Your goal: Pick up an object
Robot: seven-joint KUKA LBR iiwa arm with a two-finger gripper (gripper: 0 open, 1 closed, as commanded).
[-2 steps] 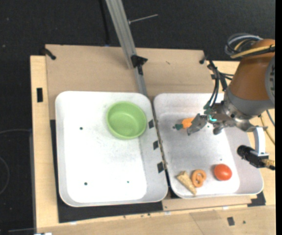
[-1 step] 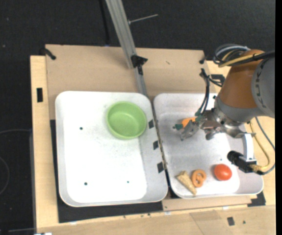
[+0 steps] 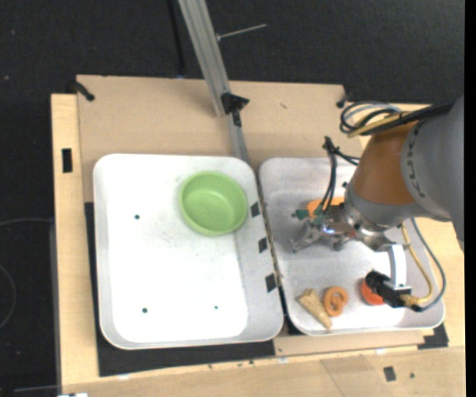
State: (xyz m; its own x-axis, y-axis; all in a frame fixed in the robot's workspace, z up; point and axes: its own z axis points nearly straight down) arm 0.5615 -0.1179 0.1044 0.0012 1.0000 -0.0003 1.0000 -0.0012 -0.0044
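- Gripper (image 3: 308, 236) is low in the right bin (image 3: 291, 184), left of centre, reaching toward the wall shared with the left bin (image 3: 155, 263).
- Open or closed: can't tell, since the tip is a blur of grey metal. Nothing visibly held.
- The arm (image 3: 387, 176) comes in from the right and covers the bin's upper-right part.
- Nearest candidate is the orange piece (image 3: 319, 207), just above the gripper and tucked against the wrist.
  - A greenish bit sits at its left end.
  - Its long axis looks roughly left-right with the green end to the left, but it is partly hidden, so low confidence.
  - Can't tell whether it touches the gripper.
- Wedge (image 3: 312, 306) is tan and lies flat near the right bin's front edge, left of centre.
  - Its long axis is diagonal, from upper left to lower right.
- Ring (image 3: 334, 299) is orange and sits just right of the wedge, touching it or nearly so.
  - It is round with the hole facing up, so it has no clear long axis.
- Red-orange piece (image 3: 372, 294) is right of the ring, near the front right corner. It is too small to read an axis.
- Bowl (image 3: 213, 203) is green, in the left bin's upper right.
  - It sits upright with the opening up, well apart from the gripper.
- Wedge, ring and red-orange piece all sit below the gripper in this view, clear of it.
- Both bins sit on the tan bench (image 3: 138, 114).
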